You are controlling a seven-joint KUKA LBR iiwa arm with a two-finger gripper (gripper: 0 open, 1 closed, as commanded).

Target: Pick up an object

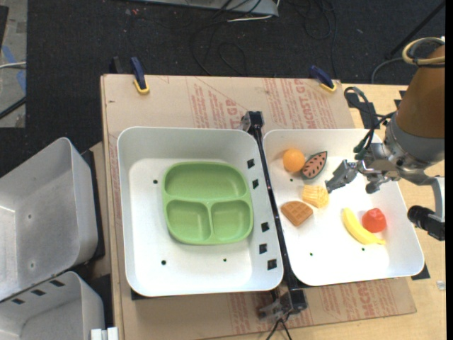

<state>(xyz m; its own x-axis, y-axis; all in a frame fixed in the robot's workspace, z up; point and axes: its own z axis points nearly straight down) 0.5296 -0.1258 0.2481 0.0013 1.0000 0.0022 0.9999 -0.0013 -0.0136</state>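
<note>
Five small toy foods lie in the right bin (pixel 407 257): an orange (pixel 294 160), a watermelon slice (pixel 315 163), a yellow corn piece (pixel 316 195), a brown waffle (pixel 296 212), and a banana (pixel 359 227) with a red tomato (pixel 374 219) touching it. The left bin (pixel 138 211) holds a green divided plate (pixel 208 202). Both bins sit on a cardboard-covered desk (pixel 184 101).

The gripper (pixel 357 176) hangs over the right bin, above the bare floor between the corn piece and the tomato. Its two fingers stand spread apart, one (pixel 340 177) reaching toward the corn, and nothing is between them.

All these look like light, hollow plastic pieces, stiff rather than soft and probably smooth enough to slip. The corn piece is nearest and seems the likeliest target; its ridged surface should give some bite, and taking it across its narrow width would suit best. The orange and tomato are round and could squirt out of a pinch. The waffle lies flat and low, so the fingers would have to come right down to the bin floor. The banana is best held across its middle.
</note>
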